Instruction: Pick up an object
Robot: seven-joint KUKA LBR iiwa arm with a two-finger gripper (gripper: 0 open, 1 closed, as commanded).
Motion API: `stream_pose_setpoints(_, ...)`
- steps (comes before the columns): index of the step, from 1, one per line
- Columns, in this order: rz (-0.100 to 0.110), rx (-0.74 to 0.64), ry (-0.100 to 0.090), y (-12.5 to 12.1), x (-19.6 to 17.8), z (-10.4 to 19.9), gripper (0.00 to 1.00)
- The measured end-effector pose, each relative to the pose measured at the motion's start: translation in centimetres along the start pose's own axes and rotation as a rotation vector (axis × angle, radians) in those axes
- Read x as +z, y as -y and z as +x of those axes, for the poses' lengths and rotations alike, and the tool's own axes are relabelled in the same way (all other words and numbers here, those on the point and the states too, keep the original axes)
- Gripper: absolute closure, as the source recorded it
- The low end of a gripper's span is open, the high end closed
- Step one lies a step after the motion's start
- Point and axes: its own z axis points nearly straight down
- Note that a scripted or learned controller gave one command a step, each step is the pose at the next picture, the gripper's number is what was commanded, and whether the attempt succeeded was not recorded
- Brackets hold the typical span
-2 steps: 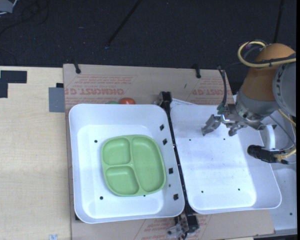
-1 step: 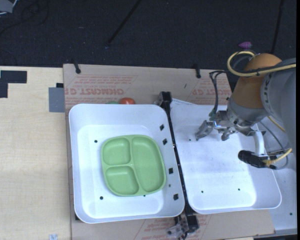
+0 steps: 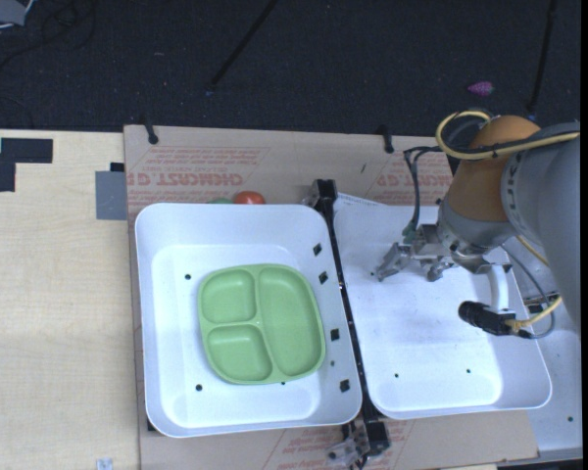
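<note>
At the far left, a pale wooden bench top [image 3: 49, 311] is seen, marked with black tape shapes [image 3: 15, 161] and a grey square [image 3: 109, 194]. A sheet of brown cardboard [image 3: 265, 169] with red printed lettering lies under the 2 white bins.

The left bin [image 3: 167, 360] holds a light green plate [image 3: 261, 322] divided into 3 compartments; it lies flat near the middle of the bin floor, tilted slightly relative to the bin walls. Behind the far wall of this bin, a small red-orange object [image 3: 248, 199] is partly seen, with a hint of green just beside it on its left; what it is cannot be told. A row of black clips [image 3: 335, 335] runs along the seam where the 2 bins meet.

The right bin [image 3: 441, 380] shows a bare white floor with a few small dark dots. Above its upper part, the gripper [image 3: 410, 262] is seen, hanging from the grey arm [image 3: 549, 213] with its orange band [image 3: 485, 179]. The metal fingers [image 3: 388, 266] point toward the left and appear spread apart, with nothing seen between them. The gripper is well apart from the green plate, on the other side of the seam. A black cable fitting [image 3: 485, 314] and looped yellow hoses [image 3: 461, 130] are attached near the wrist.
</note>
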Motion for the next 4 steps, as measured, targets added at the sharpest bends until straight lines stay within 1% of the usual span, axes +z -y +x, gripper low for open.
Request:
stream_pose_setpoints(1,-0.001,0.000,0.000,-0.1,-1.2,0.0,1.00)
stream_pose_setpoints(2,-0.007,0.008,0.002,0.8,-6.2,-0.6,1.00)
stream_pose_setpoints(3,-0.006,0.008,0.001,1.1,-10.4,-0.8,1.00)
stream_pose_setpoints(4,-0.008,0.006,0.002,1.3,-16.0,-1.8,1.00)
